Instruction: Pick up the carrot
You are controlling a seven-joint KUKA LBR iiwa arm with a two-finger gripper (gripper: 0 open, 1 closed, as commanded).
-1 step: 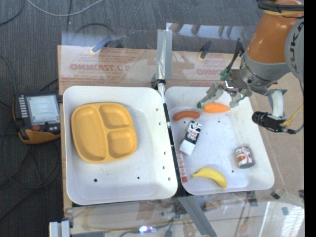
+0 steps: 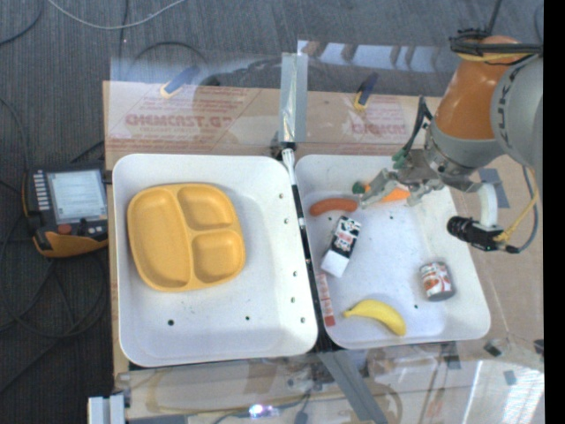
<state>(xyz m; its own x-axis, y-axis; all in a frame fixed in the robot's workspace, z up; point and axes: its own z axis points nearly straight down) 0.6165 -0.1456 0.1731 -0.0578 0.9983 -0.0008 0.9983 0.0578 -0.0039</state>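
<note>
- Orange and slender, the carrot (image 2: pixel 395 196) is seen in the right bin (image 2: pixel 463 325), near that bin's far wall, with its green end (image 2: pixel 359 186) turned toward the divider between the bins.
- The gripper (image 2: pixel 399 182) is placed right over the carrot, at the end of the grey arm (image 2: pixel 494 95) with its orange band; the carrot's middle is partly covered by it.
- Whether the fingers are spread or closed cannot be told, and no grasp on the carrot can be confirmed.
- A reddish sausage (image 2: pixel 332 206) is laid just beside the carrot, on the divider side.
- A small black-and-white carton (image 2: pixel 342 245) is found nearer the camera than the carrot, tilted.
- A banana (image 2: pixel 376 314) and a small can (image 2: pixel 435 280) are seen well apart from the carrot, toward the near wall.
- A yellow divided plate (image 2: pixel 186 235) is held in the left bin (image 2: pixel 265 325), well apart from the carrot.
</note>
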